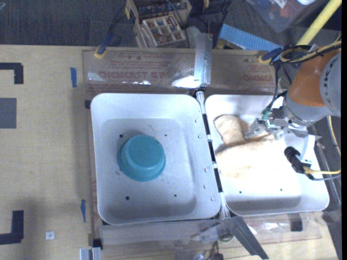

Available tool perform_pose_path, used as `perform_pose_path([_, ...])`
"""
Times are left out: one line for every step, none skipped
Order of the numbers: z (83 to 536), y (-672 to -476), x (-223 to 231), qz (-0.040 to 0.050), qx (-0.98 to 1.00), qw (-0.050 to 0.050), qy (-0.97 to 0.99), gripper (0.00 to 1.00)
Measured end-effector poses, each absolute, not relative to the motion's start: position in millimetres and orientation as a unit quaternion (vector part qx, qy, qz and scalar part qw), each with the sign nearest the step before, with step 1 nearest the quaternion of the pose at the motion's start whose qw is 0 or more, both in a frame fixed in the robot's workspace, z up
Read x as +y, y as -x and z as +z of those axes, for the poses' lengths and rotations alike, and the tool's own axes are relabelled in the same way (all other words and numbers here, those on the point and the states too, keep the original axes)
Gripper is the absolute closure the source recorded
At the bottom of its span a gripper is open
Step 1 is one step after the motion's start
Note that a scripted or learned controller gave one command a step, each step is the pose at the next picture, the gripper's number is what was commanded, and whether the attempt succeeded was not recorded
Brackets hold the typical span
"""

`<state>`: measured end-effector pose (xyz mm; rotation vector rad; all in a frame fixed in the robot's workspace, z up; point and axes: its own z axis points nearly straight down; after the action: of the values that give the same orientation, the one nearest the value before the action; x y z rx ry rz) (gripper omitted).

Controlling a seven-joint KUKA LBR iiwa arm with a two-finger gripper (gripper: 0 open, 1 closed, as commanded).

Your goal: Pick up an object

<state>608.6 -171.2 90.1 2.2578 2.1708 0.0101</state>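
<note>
Two white bins sit on our bench (43, 161): the left bin (103, 118) holds a teal bowl (142, 156). We see the gripper (259, 130) over the right bin (314, 199), touching a tan object (232, 129); whether it grasps, we cannot tell.

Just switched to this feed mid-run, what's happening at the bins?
The arm is reaching into the right bin, its claw down beside a tan, bread-like object near that bin's back left. Whether it has a grip can't be told. A teal bowl sits upside down in the left bin, untouched.

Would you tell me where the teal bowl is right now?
The teal bowl sits upside down in the left bin, left of centre, apart from the gripper.
</note>
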Motion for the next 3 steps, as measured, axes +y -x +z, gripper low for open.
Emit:
perform_pose_path([90.6, -612.9, -145.2, 0.0024, 0.789, 0.004, -0.615, 0.00])
perform_pose_path([102.0, -614.1, -146.3, 0.0040, 0.788, 0.006, -0.616, 1.00])
perform_pose_path([102.1, -614.2, -146.4, 0.0040, 0.788, 0.006, -0.616, 0.00])
